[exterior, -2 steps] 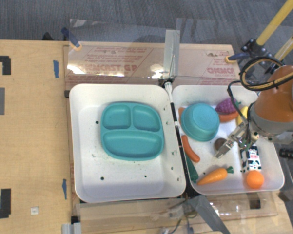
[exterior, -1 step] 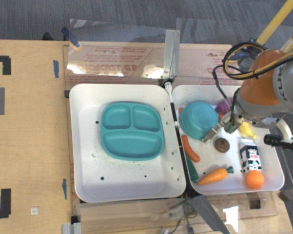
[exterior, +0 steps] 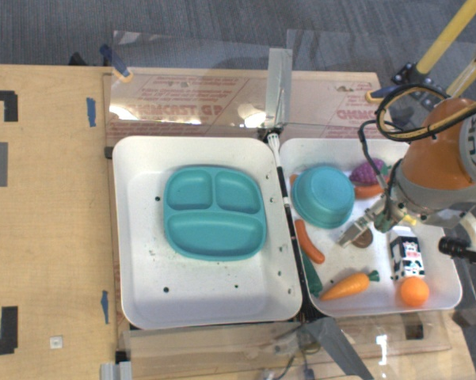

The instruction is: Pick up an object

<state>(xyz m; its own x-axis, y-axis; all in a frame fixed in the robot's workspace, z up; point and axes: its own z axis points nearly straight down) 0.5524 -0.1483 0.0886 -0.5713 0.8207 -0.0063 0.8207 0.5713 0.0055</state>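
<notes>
Gripper: your gripper (exterior: 363, 232) sits low in the right bin (exterior: 451, 299), just right of the teal bowl (exterior: 325, 195), with a small brown thing (exterior: 363, 241) right at its tips. You cannot tell from this slanted view whether the tips are apart or closed, nor whether they have that brown thing.

Candidates: everything you could pick lies in the right bin: the bowl at the back left, a purple bunch of grapes (exterior: 370, 169) behind the gripper, a red chili (exterior: 309, 241) along the left wall, a toy carrot (exterior: 348, 284) at the front, an orange ball (exterior: 414, 292) at the front right, and a black-and-white toy (exterior: 408, 258) just above the ball.

Left bin: the left bin (exterior: 142, 291) holds a teal divided plate (exterior: 215, 213), wide and flat, a poor fit for two fingers.

Carrot: probably light, hard plastic, smooth; take it across the thick middle, since the taper will let it slide out toward the tip.

Chili: thin and likely slick; it lies against the bin wall, so one finger has little room.

Ball: round and smooth, likely to roll or squirt out unless you close squarely across its widest part.

Bowl: light but broad; only the rim offers a pinch, and it may tilt.

Brown thing: small and nearest; too unclear to judge its stiffness.

Best bet: the carrot, lying apart from its neighbours.
</notes>
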